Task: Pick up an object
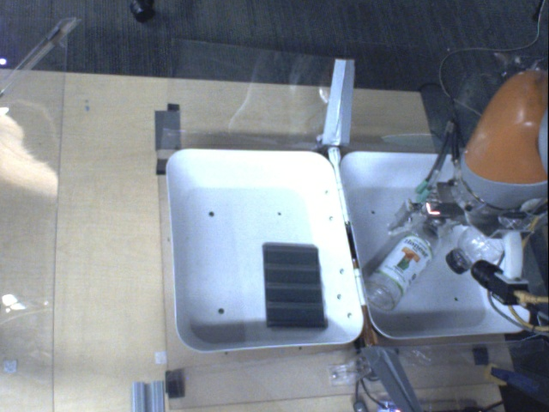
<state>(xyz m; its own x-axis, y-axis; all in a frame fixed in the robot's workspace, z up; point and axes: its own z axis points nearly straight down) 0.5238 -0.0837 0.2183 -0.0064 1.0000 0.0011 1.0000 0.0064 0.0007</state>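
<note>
The gripper is low in the right bin, just at the upper end of a clear bottle that lies tilted on the bin floor. I cannot tell its state, because the wrist hides it. In my judgement the round, smooth bottle may roll or slip away if it is taken near the end. There are two bins, one bottle, and one black ridged block in the left bin.
</note>
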